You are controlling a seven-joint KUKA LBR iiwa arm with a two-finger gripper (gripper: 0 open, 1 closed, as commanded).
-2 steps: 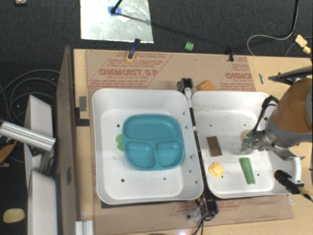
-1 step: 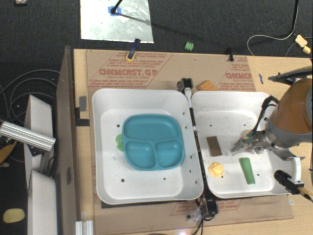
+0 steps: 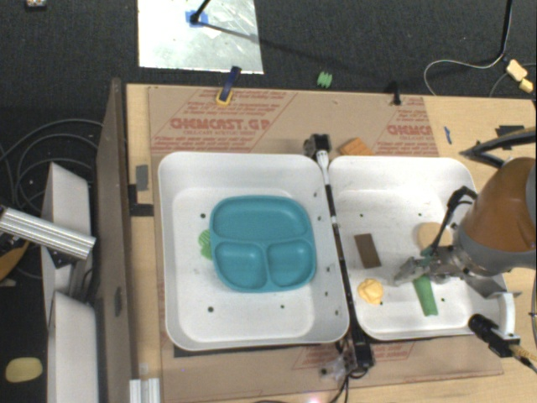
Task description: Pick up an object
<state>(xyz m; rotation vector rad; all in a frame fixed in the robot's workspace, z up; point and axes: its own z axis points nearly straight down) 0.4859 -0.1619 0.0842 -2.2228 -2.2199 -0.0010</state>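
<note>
Dark floor around a cardboard-topped bench [image 3: 277, 112], with two shallow white bins side by side on it. Going left to right: left bin [image 3: 180, 225] holding a teal divided tray [image 3: 262, 242] with a green scrap [image 3: 204, 243] peeking out at the tray's left edge; right bin [image 3: 403, 179] holding a brown block [image 3: 366, 249], a yellow lump [image 3: 371, 290], a green stick [image 3: 424, 295] and a tan piece [image 3: 430, 235] partly behind the arm. Low over the green stick at the right of the frame, the tool [image 3: 417, 269], grip state impossible to tell; nothing seen lifted yet, so by the look of things the pick not yet done, with grasp and lift both left to do.
</note>
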